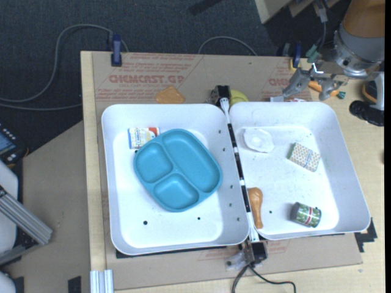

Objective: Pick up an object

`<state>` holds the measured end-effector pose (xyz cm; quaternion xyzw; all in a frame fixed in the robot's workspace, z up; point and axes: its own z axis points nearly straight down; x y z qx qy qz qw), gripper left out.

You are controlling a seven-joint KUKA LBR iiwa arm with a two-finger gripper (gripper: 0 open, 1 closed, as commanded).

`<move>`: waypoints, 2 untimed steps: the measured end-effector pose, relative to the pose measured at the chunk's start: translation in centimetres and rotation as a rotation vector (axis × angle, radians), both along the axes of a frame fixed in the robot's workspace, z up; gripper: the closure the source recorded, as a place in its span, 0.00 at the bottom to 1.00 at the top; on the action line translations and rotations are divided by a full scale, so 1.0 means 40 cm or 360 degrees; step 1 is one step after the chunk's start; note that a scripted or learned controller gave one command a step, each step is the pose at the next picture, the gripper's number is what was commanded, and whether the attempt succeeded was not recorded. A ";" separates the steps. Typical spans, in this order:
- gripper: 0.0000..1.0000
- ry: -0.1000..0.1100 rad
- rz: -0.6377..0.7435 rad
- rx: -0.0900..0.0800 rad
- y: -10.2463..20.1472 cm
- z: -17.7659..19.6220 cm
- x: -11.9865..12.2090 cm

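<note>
The tool point(313, 83) hangs above the far right corner of the table point(183, 66), just past the far rim of the right bin point(342, 139). Its two fingers point(295, 84) are spread wide apart, one toward the bin's far edge and the other toward the table's right side, and nothing sits between them. It touches none of the objects. The grey arm with its orange band point(365, 14) rises from it toward the upper right.

Two white bins lie side by side on the table. The left bin point(122, 182) holds two things: one blue divided plate point(177, 170) with three compartments, lying near the bin's middle, and one small white carton point(142, 136) tucked against the plate's far left edge.

The right bin holds four things, all well apart from the tool. One clear plastic lid or cup point(258, 140) lies near the far left corner. One small patterned packet point(304, 157) rests toward the middle right. One green can point(305, 215) lies on its side near the near right corner. One tan, drumstick-shaped toy point(255, 204) lies along the bin's left wall, near the near left corner.

Beyond the bins, at the far edge of the table, one orange piece point(170, 94) and one yellow-green object point(237, 97) rest on the cardboard.
</note>
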<state>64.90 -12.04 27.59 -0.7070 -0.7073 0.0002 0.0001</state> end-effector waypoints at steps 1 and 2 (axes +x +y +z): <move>0.00 0.0022 -0.0021 -0.0002 -0.277 -0.293 -0.138; 0.00 0.0010 0.0006 0.0007 -0.129 -0.395 -0.143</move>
